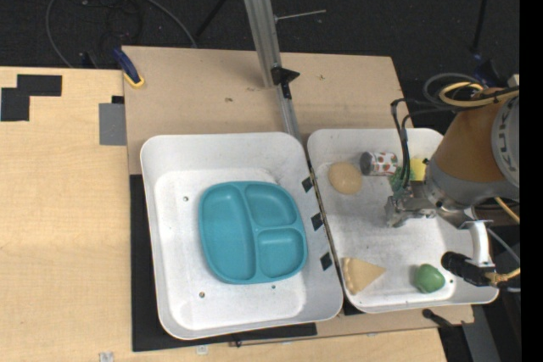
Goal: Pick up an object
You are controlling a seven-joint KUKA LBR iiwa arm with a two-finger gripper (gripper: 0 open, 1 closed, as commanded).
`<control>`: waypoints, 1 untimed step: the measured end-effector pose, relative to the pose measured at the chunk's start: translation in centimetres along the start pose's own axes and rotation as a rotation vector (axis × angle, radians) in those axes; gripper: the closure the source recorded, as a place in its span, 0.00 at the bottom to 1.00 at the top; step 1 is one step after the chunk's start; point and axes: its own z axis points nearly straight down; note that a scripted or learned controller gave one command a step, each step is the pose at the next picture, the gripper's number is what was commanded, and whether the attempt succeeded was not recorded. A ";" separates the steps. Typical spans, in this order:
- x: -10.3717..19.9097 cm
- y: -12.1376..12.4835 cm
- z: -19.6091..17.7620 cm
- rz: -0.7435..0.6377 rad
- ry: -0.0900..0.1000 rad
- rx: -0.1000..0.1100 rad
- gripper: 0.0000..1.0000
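The right white bin [382,246] holds a round tan bun-like piece [344,177] at its far left. A small cylinder with a patterned label [379,162] lies beside it, next to a yellow-green item [411,172] partly hidden by the arm. A tan wedge [362,274] rests at the near left corner and a green rounded object [429,277] at the near right. My gripper [400,214] hangs low over the bin's middle right, on bare floor just below the yellow-green item and well apart from the bun, the wedge and the green object.
The left white bin [170,182] carries a teal divided plate [252,230]. A metal post [265,30] rises behind the bins. The arm's orange band [471,144] and cables cover the right bin's far right corner.
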 end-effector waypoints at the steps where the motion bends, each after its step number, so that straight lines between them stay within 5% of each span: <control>1: -0.2 -0.2 -4.1 -0.002 -0.008 0.010 1.00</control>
